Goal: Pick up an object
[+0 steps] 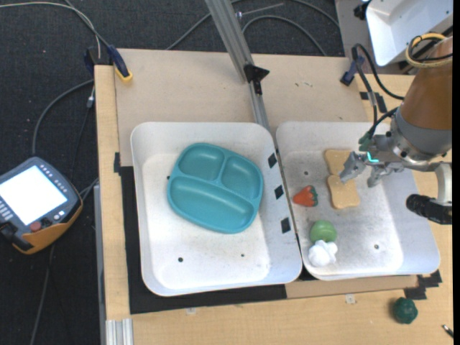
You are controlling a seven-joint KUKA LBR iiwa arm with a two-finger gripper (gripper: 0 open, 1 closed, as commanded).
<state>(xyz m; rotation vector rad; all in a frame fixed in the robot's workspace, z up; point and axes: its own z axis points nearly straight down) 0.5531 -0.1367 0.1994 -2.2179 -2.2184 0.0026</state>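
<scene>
While hand [361, 169] hovers, spread | bread slice [343, 192] flat, long axis near-far

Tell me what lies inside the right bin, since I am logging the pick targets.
Inside the right bin: two tan bread-like pieces, a red strawberry-like toy, a green ball and a white lumpy toy. The gripper covers part of the upper tan piece and the floor beneath it.

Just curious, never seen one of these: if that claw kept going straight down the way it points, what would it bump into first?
Probably the tan bread-like piece lying in the right bin: the claw hangs just above its upper edge. Height is hard to judge from this angle.
</scene>
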